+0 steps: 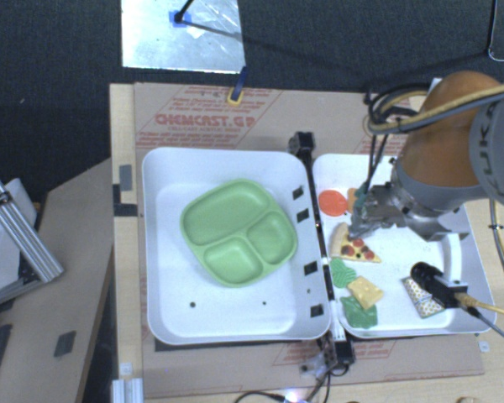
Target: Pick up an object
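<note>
Where cardboard covers the bench (pixel 210 116) | gripper (pixel 359 225) over pizza slice (pixel 358 249) | finger state unreadable

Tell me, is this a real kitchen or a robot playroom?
Probably a robot test lab, not a kitchen. A grey-and-orange robot arm reaches over two white bins, and the pizza slice looks like toy food beside a green divided plate.

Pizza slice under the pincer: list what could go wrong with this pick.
1. The pizza slice lies flat, so the pincer above its tip may slide off it.
2. The red disc and green leaf sit close by; a descent slightly off could nudge either.
3. The slice is near the right bin's inner wall, which could crowd the approach.
</note>
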`<state>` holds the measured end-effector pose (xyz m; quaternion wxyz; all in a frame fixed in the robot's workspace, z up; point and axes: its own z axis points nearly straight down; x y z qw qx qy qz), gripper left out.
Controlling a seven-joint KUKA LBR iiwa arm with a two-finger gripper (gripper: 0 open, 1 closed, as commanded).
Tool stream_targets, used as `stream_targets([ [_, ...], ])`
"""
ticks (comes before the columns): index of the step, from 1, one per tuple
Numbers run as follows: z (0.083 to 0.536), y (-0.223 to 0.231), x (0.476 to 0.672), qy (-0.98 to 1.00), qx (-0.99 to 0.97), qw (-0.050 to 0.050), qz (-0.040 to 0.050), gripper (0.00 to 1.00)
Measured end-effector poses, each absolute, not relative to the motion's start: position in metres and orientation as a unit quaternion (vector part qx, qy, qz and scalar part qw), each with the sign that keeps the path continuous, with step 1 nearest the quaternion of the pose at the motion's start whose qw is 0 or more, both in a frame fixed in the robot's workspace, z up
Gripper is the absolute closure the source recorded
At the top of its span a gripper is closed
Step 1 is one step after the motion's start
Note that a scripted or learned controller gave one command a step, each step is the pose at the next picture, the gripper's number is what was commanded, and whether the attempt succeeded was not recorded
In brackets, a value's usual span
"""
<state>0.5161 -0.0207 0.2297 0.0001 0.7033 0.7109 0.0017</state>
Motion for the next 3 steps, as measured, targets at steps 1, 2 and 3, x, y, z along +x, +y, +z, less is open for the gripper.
stream_targets([
  [1, 0.235, 0.029, 0.506, 0.711, 0.703, -0.001, 0.0014, 1.0],
  [2, 0.236, 0.089, 0.506, 0.711, 0.703, -0.001, 0.0015, 1.0],
  [3, 0.217, 0.093, 0.502, 0.709, 0.705, 0.0, -0.0002, 1.0],
])
